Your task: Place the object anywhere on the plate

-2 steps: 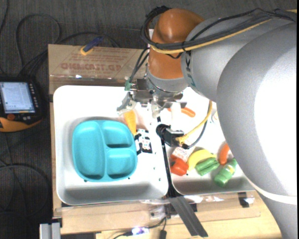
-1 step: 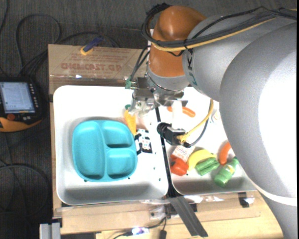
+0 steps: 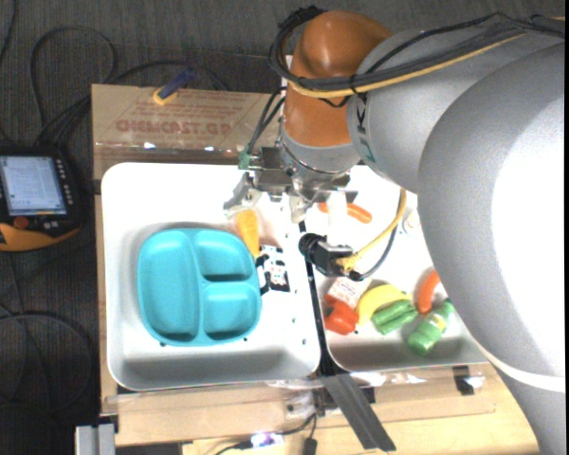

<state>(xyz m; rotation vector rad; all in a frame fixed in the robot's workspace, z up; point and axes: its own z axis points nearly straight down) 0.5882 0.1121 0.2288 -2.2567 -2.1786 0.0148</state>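
Observation:
A light blue plate (image 3: 201, 285) with three compartments lies in the left bin (image 3: 133, 197). A yellow-orange object (image 3: 248, 227) sits just off the plate's upper right rim, under the wrist. My gripper (image 3: 271, 265) hangs below the orange band over the left bin's right side, close to the plate's right edge. Its dark tip with white marks is right beside the plate. The wrist and cables hide how the tip meets the yellow-orange object.
The right bin (image 3: 360, 354) holds several toy foods: an orange piece (image 3: 358, 213), a red one (image 3: 339, 322), a yellow one (image 3: 384, 299), green ones (image 3: 427, 330). A cardboard sheet (image 3: 180, 121) lies behind the left bin. A pendant (image 3: 27, 192) sits far left.

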